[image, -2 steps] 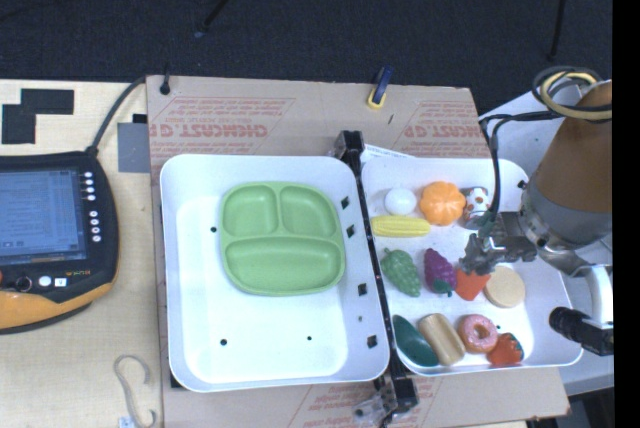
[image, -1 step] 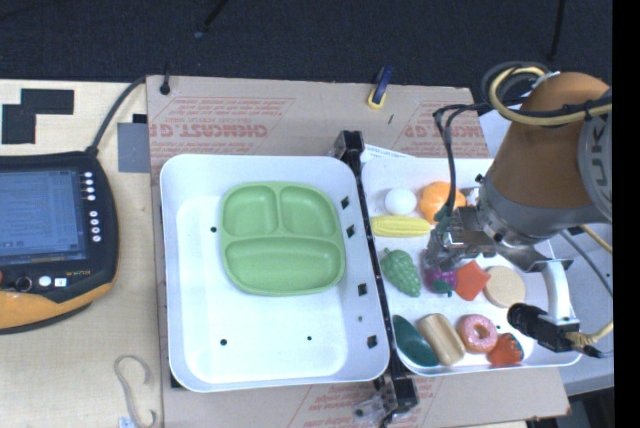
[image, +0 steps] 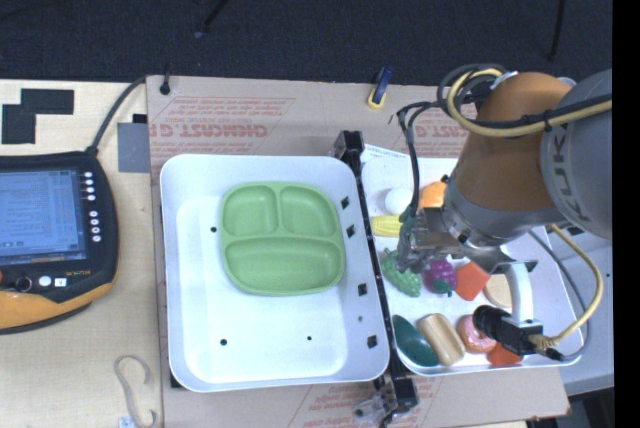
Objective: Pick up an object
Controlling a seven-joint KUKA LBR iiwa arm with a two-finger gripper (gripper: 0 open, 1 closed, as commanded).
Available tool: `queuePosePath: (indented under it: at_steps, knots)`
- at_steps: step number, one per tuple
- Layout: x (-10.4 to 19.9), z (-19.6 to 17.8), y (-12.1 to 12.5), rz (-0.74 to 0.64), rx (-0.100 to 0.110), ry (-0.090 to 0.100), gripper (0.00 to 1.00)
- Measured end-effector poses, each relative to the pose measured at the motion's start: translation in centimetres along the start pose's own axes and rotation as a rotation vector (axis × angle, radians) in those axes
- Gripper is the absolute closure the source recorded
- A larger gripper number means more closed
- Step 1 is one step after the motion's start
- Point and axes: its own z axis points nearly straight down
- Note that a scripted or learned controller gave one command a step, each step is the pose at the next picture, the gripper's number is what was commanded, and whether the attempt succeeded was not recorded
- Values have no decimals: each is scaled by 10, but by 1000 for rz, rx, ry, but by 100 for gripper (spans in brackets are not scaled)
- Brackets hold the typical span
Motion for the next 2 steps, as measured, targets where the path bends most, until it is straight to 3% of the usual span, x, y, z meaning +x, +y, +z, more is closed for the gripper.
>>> queuePosePath:
  at_steps: [1,2]
  knots:
    - [63,2,-6,-2,1,0,100]
    - [84,-5,-11,2,0,-2,100]
